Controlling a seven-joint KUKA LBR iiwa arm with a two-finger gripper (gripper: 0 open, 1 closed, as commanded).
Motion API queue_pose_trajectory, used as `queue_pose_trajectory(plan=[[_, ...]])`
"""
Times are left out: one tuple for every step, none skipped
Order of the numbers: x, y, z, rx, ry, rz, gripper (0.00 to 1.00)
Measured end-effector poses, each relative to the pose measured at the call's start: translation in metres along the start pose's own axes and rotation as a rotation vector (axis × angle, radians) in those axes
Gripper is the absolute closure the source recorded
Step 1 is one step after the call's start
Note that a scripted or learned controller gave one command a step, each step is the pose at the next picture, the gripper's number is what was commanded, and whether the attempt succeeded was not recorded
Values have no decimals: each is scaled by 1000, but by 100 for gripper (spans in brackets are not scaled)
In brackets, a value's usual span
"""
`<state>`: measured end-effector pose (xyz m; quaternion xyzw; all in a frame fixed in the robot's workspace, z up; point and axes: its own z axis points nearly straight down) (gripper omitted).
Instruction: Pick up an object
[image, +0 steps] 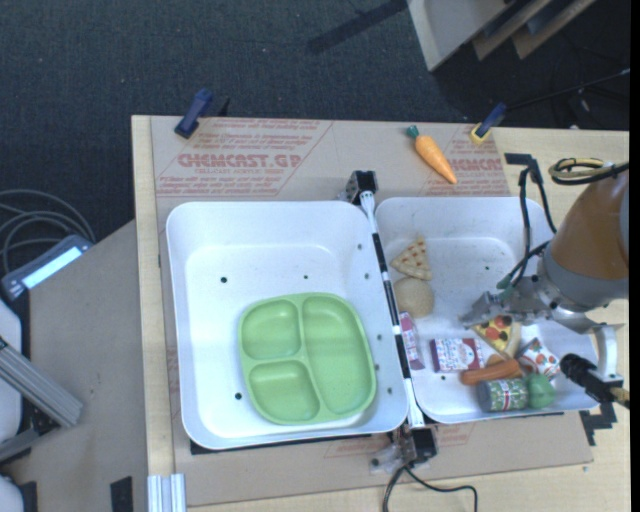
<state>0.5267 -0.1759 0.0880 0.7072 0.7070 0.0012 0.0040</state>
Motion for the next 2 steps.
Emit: queue_pose_trajectory(plan=[[-16, -48, 3, 8, 3, 1, 0], [51, 3, -16, 6, 4, -2, 0]])
